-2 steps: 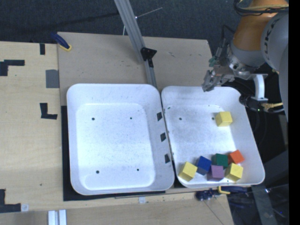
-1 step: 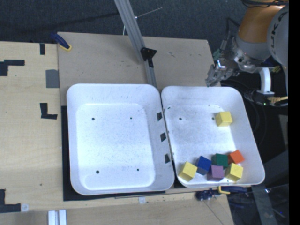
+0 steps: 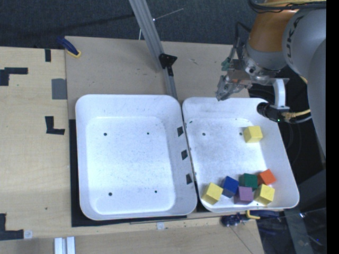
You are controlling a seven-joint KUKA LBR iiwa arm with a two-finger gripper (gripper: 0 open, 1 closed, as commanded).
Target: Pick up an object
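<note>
The left bin [image 3: 127, 155], white and shallow, sits on the tan counter [image 3: 32, 157], with a dark mat [image 3: 74, 216] showing under its left and near edges. A grey metal bar [image 3: 148, 25] slants down toward the bin's far right corner, carrying a black clamp [image 3: 167, 61]. Far left of the bin, black tape marks [image 3: 51, 125] and a grey patch [image 3: 59, 88] lie on the counter.

One fixed overhead camera looks slantwise down on both bins [image 3: 183, 110].

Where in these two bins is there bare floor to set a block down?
The left bin floor is bare wall to wall. In the right bin, the far half is open beside the lone yellow block. Its near edge is crowded by the block cluster.
</note>
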